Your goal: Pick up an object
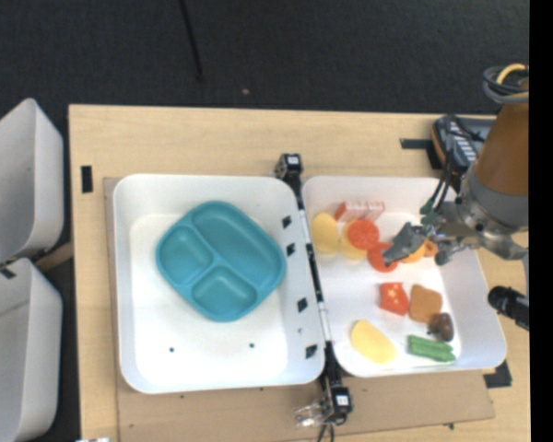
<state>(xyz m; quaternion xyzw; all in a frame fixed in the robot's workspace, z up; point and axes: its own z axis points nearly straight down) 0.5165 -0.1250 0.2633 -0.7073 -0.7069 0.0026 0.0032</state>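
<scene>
The arm (498, 168) is reaching in over the right bin (470, 339), and the gripper (407, 244) is hanging low among the toy food in that bin's upper half. Its dark fingers are sitting just beside an orange piece (422, 250) and above a red ring-shaped piece (382, 261); whether the claw is apart, together or clamped on anything cannot be told from this angle, and nothing is plainly showing between the fingers.

Other candidates are lying near: a red round piece (361, 234), a yellow piece (326, 233), a red block (394, 297), a brown piece (425, 302), a yellow wedge (372, 341) and a green pod (430, 347).

Judgement: the pieces around the gripper are crowding together, so a clean grasp is calling for centring on one piece, closing fully, then lifting straight.

The left bin (138, 357) is holding a blue divided tray (220, 259).

No legible brand, label or writing is showing.
</scene>
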